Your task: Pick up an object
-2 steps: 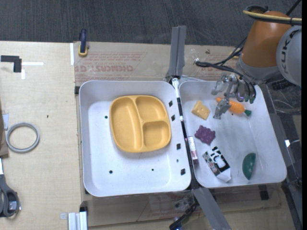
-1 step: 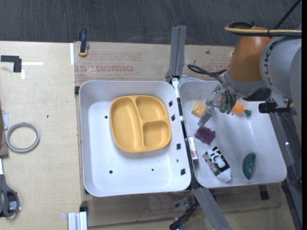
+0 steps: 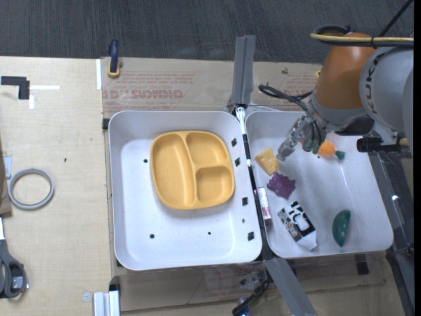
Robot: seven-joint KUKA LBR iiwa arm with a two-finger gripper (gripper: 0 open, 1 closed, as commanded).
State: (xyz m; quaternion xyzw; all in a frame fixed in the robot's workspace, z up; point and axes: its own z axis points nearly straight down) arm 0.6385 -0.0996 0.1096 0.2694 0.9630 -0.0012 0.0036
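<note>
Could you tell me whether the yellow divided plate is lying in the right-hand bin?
No, the yellow three-compartment plastic plate lies in the left white bin, apart from the small objects in the right white bin.

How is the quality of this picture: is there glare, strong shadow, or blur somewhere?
Camera view: even, soft light; the left bin looks bright but keeps detail, and the yellow divided plate is sharp with faint shadows. The gripper looks slightly smeared, so its fingers are hard to read; the orange carrot toy beside it is small and soft-edged. The purple object casts little shadow.
</note>
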